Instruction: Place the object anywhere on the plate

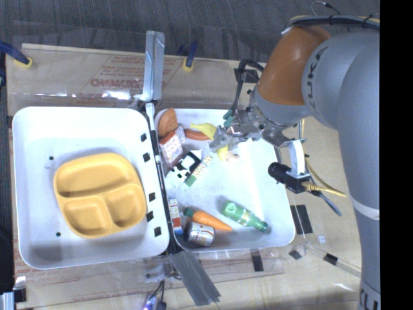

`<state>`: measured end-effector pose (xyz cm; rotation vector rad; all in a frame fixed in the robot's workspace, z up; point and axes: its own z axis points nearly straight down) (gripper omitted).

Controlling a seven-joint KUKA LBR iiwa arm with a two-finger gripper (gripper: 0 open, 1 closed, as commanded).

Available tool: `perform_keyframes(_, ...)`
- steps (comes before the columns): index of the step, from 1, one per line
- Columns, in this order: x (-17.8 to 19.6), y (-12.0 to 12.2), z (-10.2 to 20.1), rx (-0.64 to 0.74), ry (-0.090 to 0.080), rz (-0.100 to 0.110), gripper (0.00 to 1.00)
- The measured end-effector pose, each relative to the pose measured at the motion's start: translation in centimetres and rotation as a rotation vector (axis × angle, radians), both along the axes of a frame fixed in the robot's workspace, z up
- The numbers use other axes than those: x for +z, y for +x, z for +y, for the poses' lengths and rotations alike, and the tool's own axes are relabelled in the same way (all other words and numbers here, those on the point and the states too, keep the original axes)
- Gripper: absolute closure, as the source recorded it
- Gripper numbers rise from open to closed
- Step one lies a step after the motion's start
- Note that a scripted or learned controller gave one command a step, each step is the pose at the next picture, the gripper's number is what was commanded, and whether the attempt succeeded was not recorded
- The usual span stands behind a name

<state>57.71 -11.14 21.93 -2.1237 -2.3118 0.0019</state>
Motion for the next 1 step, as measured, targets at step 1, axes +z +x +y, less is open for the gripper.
perform_keyframes(1, -0.27, -1.81, 2.17, -0.162, 0.000, 0.005, 1.00)
